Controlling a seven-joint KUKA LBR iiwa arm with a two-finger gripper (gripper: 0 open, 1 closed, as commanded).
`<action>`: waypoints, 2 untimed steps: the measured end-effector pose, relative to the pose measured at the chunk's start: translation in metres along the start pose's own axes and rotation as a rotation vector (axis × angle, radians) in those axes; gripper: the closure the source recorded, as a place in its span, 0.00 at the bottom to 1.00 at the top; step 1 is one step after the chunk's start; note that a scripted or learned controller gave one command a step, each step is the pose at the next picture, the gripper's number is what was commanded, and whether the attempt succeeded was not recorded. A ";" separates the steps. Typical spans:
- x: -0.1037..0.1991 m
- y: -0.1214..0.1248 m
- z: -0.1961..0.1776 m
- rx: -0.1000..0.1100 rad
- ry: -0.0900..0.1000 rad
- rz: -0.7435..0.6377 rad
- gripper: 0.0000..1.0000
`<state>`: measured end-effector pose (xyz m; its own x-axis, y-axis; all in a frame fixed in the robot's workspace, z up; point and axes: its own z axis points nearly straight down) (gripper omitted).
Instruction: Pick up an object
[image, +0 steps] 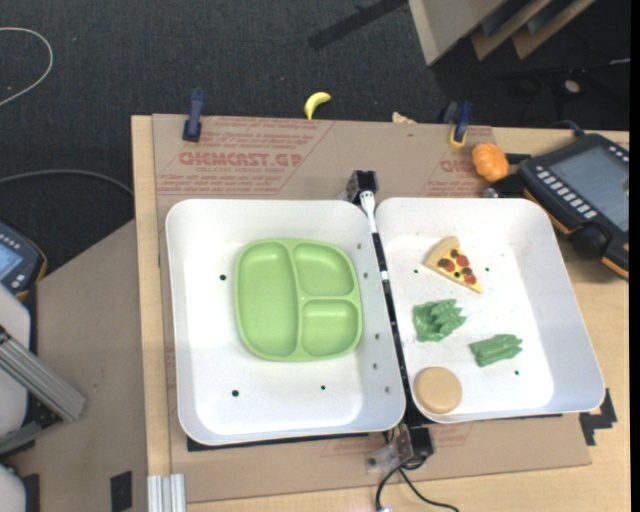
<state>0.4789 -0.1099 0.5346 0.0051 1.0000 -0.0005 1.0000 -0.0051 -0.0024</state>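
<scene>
In the right bin (560, 330) lie a toy pizza slice (453, 264) near the back, a dark green leafy piece (437, 320) in the middle, a smaller green piece (496, 349) to its right, and a round tan cookie-like disc (438, 389) at the front left corner. A light green divided plate (297, 298) with three compartments rests in the left bin (200, 330).
On the cardboard behind the bins sit a yellow banana toy (317, 103), an orange toy (489, 161) and two blue clamps (192, 115). A black pendant with buttons (580, 190) lies at the right. Cables trail at the front edge (405, 460).
</scene>
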 end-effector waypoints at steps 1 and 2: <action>-0.098 0.000 0.074 0.005 0.000 0.005 1.00; -0.115 0.001 0.139 0.004 0.002 -0.002 1.00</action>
<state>0.4786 -0.2249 0.3953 0.0028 1.0000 0.0012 1.0000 -0.0028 -0.0061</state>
